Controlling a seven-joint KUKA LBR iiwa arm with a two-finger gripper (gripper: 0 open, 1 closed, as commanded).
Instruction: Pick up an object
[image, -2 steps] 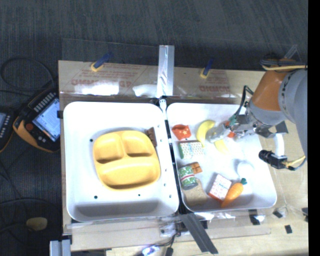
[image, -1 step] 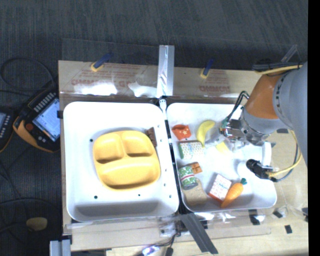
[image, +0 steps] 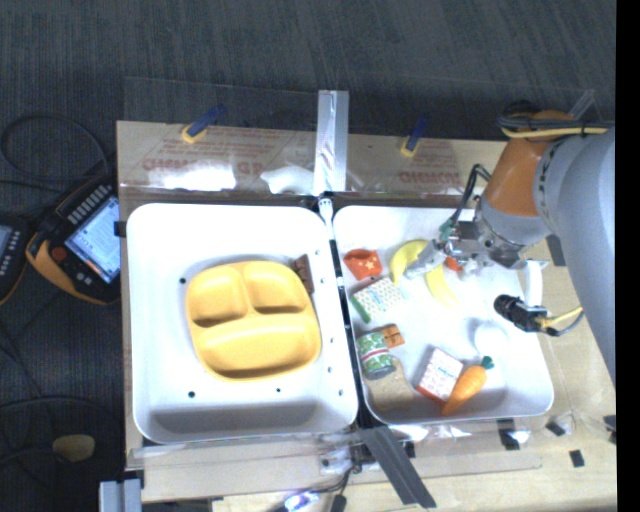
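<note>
Banana (image: 420, 268) curves from upper left to lower right beside gripper (image: 452, 252).

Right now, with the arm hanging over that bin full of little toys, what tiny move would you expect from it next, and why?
Probably a short drop straight down. The gripper sits over the right bin, right at the yellow banana, and no object shows between its fingers. The carrot and the small boxes lie farther off, so the banana looks like the nearest thing to grab.
</note>
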